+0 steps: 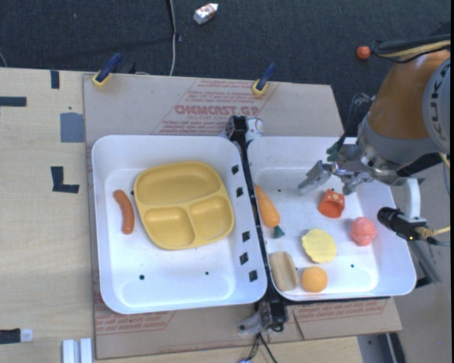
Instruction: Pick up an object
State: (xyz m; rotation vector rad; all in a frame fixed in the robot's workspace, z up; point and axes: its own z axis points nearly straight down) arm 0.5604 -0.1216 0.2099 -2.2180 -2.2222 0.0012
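1. Lying nearest, at the right bin's [393, 282] front edge, is a round orange ball [314, 279] with a matte skin; just beside it, in the front-left corner, a tan bread-like roll [281, 269] lies lengthwise, its left side pressed to the dividing wall and partly hard to make out there.
2. A pale yellow, lumpy disc [318, 245] lies just behind the ball, near the bin's middle.
3. A pink, rounded piece [363, 231] sits toward the right edge; its texture is too blurred to read.
4. A toy carrot [267, 209] with a small green tip lies along the left wall of the right bin.
5. A red, tomato-like piece [331, 203] with a green top sits near the bin's centre, just in front of the fingertips.
6. The gripper [334, 183] hangs over the right bin's rear half, its grey metal fingers spread apart with nothing between them; the wrist behind is cut off by the right edge, so the arm's upper part is unseen.
7. In the left bin [110, 278], a smooth yellow plastic tray [185, 203] with three compartments lies slightly rotated in the middle; an orange-red sausage [124, 211] lies near the left edge, just beside the tray.
8. Both bins rest on a brown cardboard sheet [189, 108] held by two clips at its far edge.
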